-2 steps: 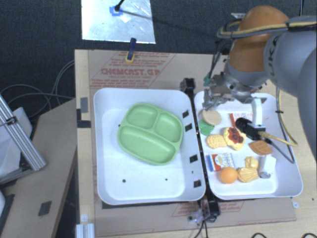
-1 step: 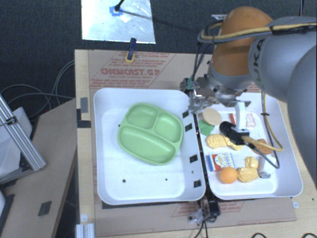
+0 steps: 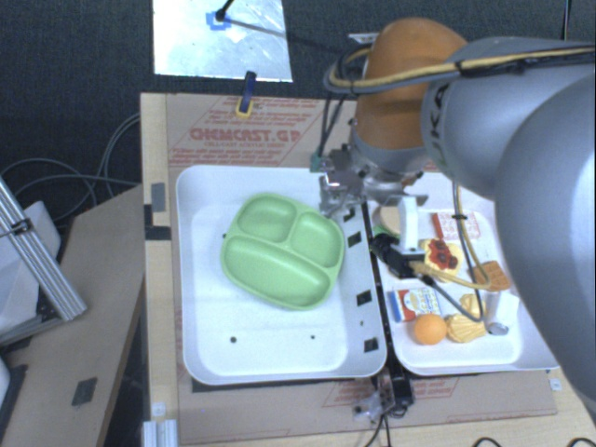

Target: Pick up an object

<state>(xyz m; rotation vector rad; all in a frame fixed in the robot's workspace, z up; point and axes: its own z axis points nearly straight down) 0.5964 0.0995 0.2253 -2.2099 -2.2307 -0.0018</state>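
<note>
My gripper (image 3: 337, 196) hangs over the far right corner of the left bin (image 3: 200, 343), finger state cannot tell, nothing seen held; the nearest object, the green plate (image 3: 282, 250), lies just left and nearer, long axis running left-right.

You get even, fairly bright light from above, with the dark backdrop staying murky. The left bin (image 3: 200, 277) reads almost blown-out white, and the green tray (image 3: 282, 250) casts only a thin soft shadow. The foil sheet (image 3: 221, 26) at the top glares (patchy, washed out). The arm (image 3: 521, 147) is close and looks soft, slightly out of focus.
</note>
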